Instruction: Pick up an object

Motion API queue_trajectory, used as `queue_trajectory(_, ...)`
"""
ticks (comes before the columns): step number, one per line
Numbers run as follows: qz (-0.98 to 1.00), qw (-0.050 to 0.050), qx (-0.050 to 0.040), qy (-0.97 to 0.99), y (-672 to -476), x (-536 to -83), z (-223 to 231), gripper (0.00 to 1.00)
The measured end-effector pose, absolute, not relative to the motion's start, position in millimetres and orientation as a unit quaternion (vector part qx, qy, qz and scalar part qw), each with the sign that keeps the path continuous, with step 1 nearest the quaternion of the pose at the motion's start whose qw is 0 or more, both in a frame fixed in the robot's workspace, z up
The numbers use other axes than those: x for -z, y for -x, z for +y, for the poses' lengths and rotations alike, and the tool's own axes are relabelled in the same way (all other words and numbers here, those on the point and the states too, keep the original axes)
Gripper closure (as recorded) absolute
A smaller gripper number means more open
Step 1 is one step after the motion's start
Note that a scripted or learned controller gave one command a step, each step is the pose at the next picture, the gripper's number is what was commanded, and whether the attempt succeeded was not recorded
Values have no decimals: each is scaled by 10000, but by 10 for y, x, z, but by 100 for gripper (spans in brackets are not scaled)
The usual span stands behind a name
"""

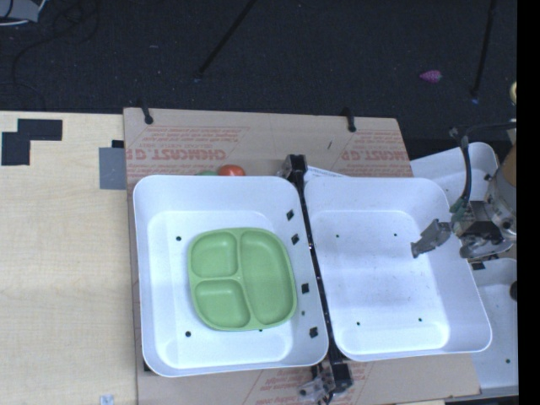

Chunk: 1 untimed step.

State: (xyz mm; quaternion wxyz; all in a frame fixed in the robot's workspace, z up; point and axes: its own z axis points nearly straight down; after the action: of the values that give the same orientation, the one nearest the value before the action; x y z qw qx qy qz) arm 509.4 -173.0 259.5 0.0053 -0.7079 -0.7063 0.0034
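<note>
Counter [59,260]: pale wood grain at 9 o'clock, with black and grey patches near its upper left part.
Cardboard [261,142]: a brown printed sheet lying under both bins, its back edge showing toward 12 o'clock.
Left bin [160,201]: shallow, white, touching the right bin along a dark clamp strip at the centre.
Plate [242,278]: a green plate with three compartments, lying flat in the middle of the left bin.
Right bin [380,327]: white, with faint grey scuffs on its floor.
Small things [229,171]: a red-orange piece and a bit of green just behind the left bin's back rim, at 12 o'clock from the plate.
Floor [253,32]: dark carpet across the top, crossed by thin cables; a small purple scrap [431,76] at 1 o'clock.
Claw [439,237]: at 3 o'clock over the right bin's right rim; whether spread or pressed together cannot be told.
</note>
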Motion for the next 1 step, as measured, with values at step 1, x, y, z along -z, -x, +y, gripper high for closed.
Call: queue_trajectory(1, -7070, 6, -6, 7072, -5114, -2647, -1731, 0)
